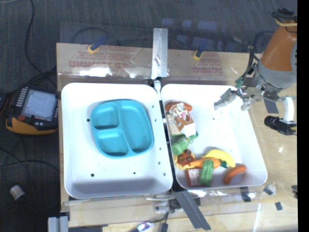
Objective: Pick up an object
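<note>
My gripper (231, 100) hangs over the upper right part of the right bin (244, 129), its fingers spread apart with nothing between them. Toy food lies along the bin's left and front sides: a brown and white packet (180, 118), a green piece (182, 143), a yellow banana (219, 156), a green pepper-like piece (207, 172), an orange carrot (193, 163) and a reddish sausage (233, 173). All of them sit below and left of the gripper, apart from it.
The left bin (77, 168) holds a blue divided plate (121, 127). A metal divider strip (160, 52) rises between the bins at the back. A handheld pendant (33, 109) lies on the floor at far left. Bare white bin floor lies under the gripper.
</note>
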Controlling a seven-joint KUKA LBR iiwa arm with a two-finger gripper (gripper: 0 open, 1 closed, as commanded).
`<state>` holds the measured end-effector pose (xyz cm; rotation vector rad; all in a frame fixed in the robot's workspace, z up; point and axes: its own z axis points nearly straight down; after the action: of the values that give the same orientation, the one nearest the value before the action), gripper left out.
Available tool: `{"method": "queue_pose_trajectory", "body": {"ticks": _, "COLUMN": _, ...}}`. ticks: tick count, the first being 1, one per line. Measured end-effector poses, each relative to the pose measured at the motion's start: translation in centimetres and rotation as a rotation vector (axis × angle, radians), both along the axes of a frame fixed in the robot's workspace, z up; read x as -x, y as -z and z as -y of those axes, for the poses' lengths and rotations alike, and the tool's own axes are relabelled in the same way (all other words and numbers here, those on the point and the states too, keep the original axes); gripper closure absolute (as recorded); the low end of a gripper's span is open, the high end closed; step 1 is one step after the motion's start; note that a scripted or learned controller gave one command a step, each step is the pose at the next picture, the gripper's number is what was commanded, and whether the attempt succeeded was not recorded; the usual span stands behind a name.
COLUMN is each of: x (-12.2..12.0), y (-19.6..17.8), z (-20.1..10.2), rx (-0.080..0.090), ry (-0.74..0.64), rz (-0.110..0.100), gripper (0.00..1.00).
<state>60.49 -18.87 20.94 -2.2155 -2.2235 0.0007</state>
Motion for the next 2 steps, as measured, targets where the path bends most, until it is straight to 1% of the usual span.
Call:
{"method": "queue_pose_trajectory", "body": {"ticks": 1, "x": 7.8, "y": 7.3, "z": 0.3, "rx": 0.0, "ry": -0.216, "rz": 0.0, "gripper": 0.0}}
{"method": "queue_pose_trajectory", "body": {"ticks": 2, "x": 11.0, "y": 11.4, "z": 0.1, "rx": 0.01, "ry": -0.267, "rz": 0.033, "gripper": 0.0}}
